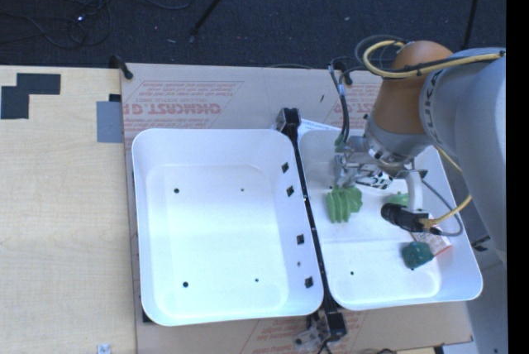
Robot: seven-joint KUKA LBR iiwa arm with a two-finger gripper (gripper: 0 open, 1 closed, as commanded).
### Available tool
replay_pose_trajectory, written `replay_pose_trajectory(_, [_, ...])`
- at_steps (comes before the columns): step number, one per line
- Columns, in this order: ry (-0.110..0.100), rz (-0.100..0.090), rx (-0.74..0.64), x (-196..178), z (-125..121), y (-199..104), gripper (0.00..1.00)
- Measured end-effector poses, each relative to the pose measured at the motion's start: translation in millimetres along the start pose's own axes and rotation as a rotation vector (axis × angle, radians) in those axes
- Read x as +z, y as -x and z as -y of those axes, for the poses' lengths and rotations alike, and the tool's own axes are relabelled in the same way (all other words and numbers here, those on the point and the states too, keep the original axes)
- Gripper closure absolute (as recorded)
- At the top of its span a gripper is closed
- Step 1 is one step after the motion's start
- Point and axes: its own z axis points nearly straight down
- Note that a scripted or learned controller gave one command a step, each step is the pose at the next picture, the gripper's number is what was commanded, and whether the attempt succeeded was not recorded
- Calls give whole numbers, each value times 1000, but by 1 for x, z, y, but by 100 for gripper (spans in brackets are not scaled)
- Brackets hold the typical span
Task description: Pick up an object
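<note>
Arm: we see the grey arm (463,112) entering from the right of the frame, its orange band at upper right, wrist bent down over the right bin (372,286).
Claw: the claw (351,172) hangs low over the upper part of the right bin, right of frame centre; its metal parts blur together, so we cannot tell its state, and we see nothing gripped in it.
Nearest object: a green ribbed object (343,203) lies on the bin floor just below the claw in the frame, close by the divider (302,203) between the bins. We judge this the likeliest target.
Other objects: a dark teal object (418,255) sits lower right in the same bin, with a small red-and-white piece beside it; a small light green piece (398,199) lies to the right of the claw, beside a black part of the wrist gear.
Left bin: the left bin (157,179) takes up the middle of the frame on the tabletop (58,220).
Step in hand: we judge the claw to be in the final approach, not yet holding anything.
Doing it well: we would centre the claw over the middle of the green ribbed object, straddle its narrow width, and descend straight until nearly at the floor before closing.
Watch for: we would keep clear of the divider wall, and keep the looping cables (340,108) away from the bin rim; lift slowly and check the object comes up.
</note>
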Motion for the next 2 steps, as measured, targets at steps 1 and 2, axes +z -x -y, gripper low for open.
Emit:
replay_pose_trajectory(1, [-1,0,4,-8,0,2,100])
replay_pose_trajectory(2, [-1,0,4,-8,0,2,0])
